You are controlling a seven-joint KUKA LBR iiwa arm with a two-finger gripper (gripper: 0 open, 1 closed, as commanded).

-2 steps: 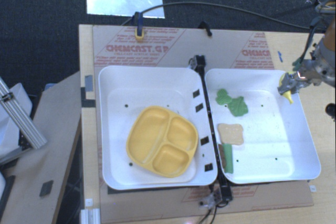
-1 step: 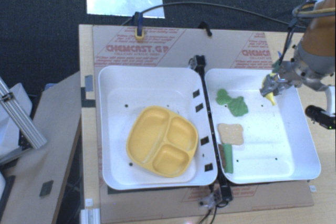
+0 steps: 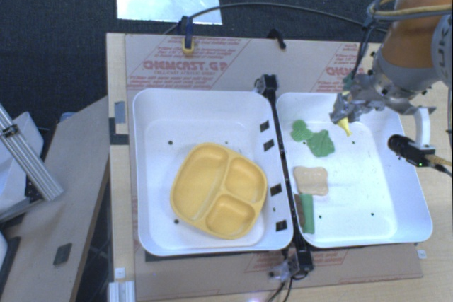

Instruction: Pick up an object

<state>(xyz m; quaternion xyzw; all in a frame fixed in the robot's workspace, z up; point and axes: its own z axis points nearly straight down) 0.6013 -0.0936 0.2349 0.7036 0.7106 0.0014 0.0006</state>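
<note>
A: Where do we stand with the pincer (image 3: 342, 121)?

B: We see it above the right bin (image 3: 407, 223), in the far half. A small yellow piece (image 3: 345, 126) shows at its tip. We cannot tell whether that piece is a finger part or a thing pinched, and we cannot tell whether the pincer is spread or pressed together.

A: Which thing do we take as the target?

B: In our judgement, the green piece (image 3: 313, 138). It is the nearest thing. It lies just beside the pincer, toward the divider between the bins and slightly toward the near rim.

A: What is its long axis?

B: It runs at a slant: one lobe far and toward the divider, a larger lobe nearer the tip. The larger lobe is the closer one.

A: What else lies in that bin?

B: A tan slab (image 3: 311, 180) lies further toward the near rim than the green piece. A green stick (image 3: 307, 213) lies beyond the slab, against the divider, with its long axis along the divider. Both are well apart from the pincer.

A: And the other bin?

B: The left bin (image 3: 163, 109) holds a yellow tray (image 3: 218, 189), well apart from the pincer, across the divider.

A: So what does the next move turn on?

B: We judge that a short shift toward the divider, then a descent, puts the tip over the larger lobe.
</note>
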